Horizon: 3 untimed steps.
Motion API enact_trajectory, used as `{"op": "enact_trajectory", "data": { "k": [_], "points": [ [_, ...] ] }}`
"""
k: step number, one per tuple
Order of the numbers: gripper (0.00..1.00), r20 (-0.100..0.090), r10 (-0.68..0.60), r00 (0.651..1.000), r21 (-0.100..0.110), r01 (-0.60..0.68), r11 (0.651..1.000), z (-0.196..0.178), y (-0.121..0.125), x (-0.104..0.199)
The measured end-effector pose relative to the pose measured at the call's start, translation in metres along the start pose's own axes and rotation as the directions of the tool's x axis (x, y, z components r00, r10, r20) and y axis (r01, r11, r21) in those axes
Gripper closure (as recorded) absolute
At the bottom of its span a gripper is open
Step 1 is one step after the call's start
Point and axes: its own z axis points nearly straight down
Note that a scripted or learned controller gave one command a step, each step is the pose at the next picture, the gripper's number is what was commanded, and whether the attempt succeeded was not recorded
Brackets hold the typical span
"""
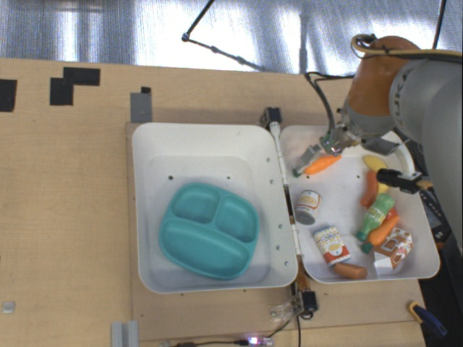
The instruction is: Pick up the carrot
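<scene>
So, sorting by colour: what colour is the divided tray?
Teal, clearest in the camera view: divided tray.

Carrot (pixel 320 165) was orange. Both bins (pixel 145 194) white. Divided plate (pixel 208 230) in left bin teal. Bottle (pixel 376 216) green with orange cap; can (pixel 307 204) silver with printed label. Arm (pixel 427 100) grey with orange band. Bench (pixel 65 215) tan.

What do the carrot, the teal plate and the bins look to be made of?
Carrot: probably moulded plastic toy, uniform orange with a smooth look. Teal plate: likely plastic, matte single colour with soft moulded compartment ridges. Bins: seemingly white plastic, rounded moulded corners, faint sheen.
</scene>
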Motion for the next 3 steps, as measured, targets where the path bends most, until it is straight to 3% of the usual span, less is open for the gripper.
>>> {"op": "enact_trajectory", "data": {
  "k": [1, 2, 3],
  "points": [
    [1.00, 0.013, -0.006, 1.000, -0.009, 0.006, 1.000, -0.007, 0.001, -0.001],
    [0.00, -0.001, -0.007, 1.000, 0.001, 0.007, 1.000, -0.004, 0.000, 0.003],
    [0.00, 0.001, 0.273, 0.962, -0.003, -0.273, 0.962, 0.012, -0.033, -0.034]
  ]
}}
